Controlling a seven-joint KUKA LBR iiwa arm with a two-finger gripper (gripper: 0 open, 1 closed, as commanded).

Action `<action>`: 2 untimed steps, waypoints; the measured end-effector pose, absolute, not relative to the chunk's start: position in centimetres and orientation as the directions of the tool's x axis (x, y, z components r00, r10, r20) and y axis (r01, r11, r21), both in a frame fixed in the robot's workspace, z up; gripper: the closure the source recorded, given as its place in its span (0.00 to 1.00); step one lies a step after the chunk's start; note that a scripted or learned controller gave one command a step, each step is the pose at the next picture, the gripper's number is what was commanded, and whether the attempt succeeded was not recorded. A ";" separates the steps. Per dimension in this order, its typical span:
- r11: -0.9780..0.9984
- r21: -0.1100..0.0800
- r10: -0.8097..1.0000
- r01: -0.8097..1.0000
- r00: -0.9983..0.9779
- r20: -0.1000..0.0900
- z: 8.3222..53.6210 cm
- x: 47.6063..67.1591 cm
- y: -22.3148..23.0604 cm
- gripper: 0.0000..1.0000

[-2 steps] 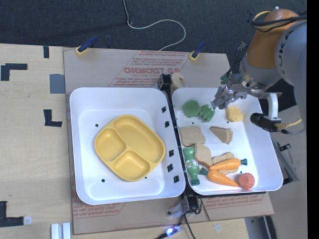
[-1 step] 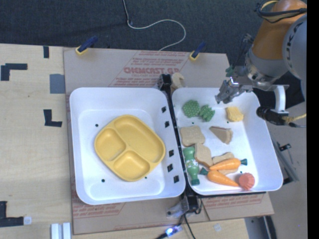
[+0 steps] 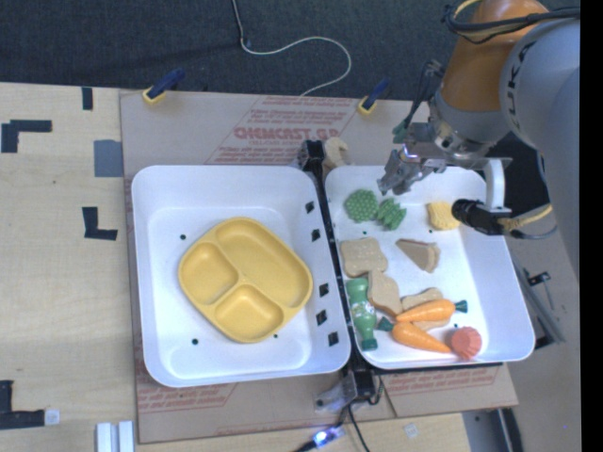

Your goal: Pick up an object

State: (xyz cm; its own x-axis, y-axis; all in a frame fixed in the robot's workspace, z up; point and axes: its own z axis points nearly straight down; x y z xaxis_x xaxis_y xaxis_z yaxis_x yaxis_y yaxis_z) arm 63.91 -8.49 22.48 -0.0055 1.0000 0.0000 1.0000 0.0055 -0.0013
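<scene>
Two bins side by side on bench. Left bin: sectioned tray in its middle. Right bin: broccoli far left, corn far right, bread slices left of wedge, bottle near left, carrots near, radish near right. Claw over far edge, just beside broccoli.

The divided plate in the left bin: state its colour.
Yellow; the divided plate shows plainly in the camera view.
</scene>
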 end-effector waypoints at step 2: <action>0.006 -0.004 1.000 1.000 -0.006 0.001 21.7 60.8 3.2 1.00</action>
State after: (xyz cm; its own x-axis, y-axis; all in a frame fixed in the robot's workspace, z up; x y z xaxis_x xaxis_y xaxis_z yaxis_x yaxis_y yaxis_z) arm 60.76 3.20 21.71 -0.0060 1.0000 0.0008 1.0000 0.0060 -0.0036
